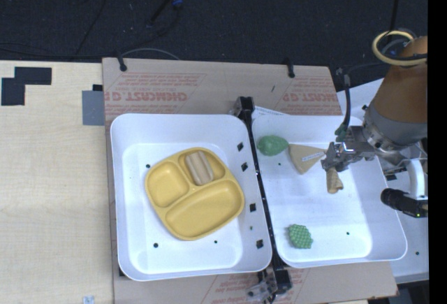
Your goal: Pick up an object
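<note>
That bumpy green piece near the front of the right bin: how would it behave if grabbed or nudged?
The bumpy green piece looks small and rounded, so probably light and apt to roll when nudged. Its knobbly surface may give fingers some purchase. It lies apart from other items in the right bin, so a push should disturb nothing else.

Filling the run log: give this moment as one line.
pincer over right bin | above tan stick | wedge beside | grasp unconfirmed

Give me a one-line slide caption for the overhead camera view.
Claw poised over a tan stick in the right bin; yellow divided tray sits in the left bin.
</note>
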Available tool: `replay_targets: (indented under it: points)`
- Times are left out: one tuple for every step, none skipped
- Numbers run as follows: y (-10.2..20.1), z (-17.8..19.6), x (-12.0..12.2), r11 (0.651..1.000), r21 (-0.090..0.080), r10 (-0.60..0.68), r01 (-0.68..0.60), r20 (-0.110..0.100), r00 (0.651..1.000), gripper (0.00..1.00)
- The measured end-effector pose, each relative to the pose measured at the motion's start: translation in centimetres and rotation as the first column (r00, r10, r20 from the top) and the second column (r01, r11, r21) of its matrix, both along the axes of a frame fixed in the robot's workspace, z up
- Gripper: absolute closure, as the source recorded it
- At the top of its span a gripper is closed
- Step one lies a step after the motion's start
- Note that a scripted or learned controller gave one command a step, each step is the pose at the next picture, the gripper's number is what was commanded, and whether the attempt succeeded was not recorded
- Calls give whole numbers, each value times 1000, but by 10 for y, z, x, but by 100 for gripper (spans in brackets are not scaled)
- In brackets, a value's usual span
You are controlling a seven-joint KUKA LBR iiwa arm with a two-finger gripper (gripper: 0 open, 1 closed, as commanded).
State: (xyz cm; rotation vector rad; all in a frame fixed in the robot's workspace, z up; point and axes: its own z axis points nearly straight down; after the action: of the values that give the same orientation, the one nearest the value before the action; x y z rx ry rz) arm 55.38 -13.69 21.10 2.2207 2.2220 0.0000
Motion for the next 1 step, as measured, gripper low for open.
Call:
replay_targets:
  points:
    - [-7,59,-6,1000,-1,0,0,3,1000,100]
